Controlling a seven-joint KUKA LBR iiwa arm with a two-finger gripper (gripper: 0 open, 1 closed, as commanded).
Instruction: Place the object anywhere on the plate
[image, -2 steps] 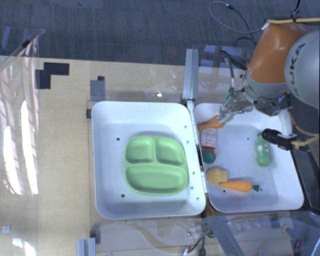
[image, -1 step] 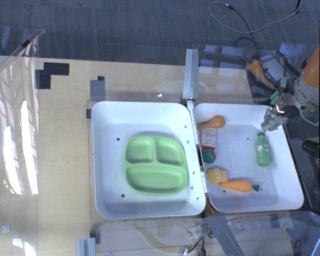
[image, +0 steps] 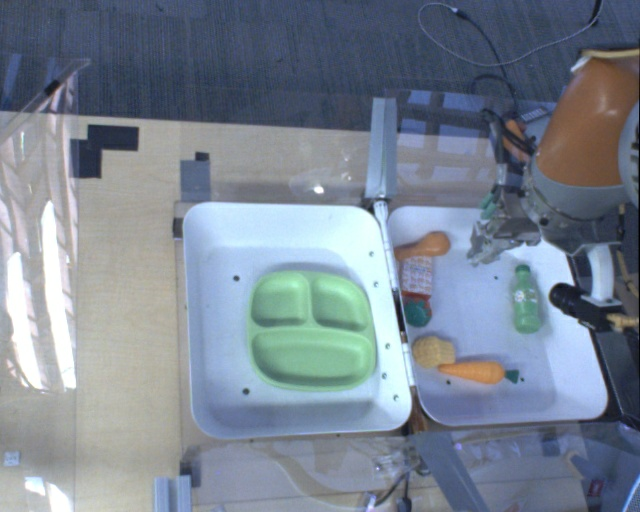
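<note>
Right now the gripper hangs over the top of the right bin, reaching in from the right. I cannot tell how wide it is spread, and nothing shows held in it, because that part looks small and blurry.

The green plate lies flat in the middle of the left bin. It has three dips, two small ones at the back and one long one at the front, so a toy can sit in any of them.

The toys all lie in the right bin. A green bottle lies just beside the gripper, so it is maybe the one to be picked. It is small, see-through green, with a white cap. An orange squash lies near the wall between the bins, with a red and white packet and a little teal thing under it. A yellow bumpy ball touches a carrot at the front.
</note>
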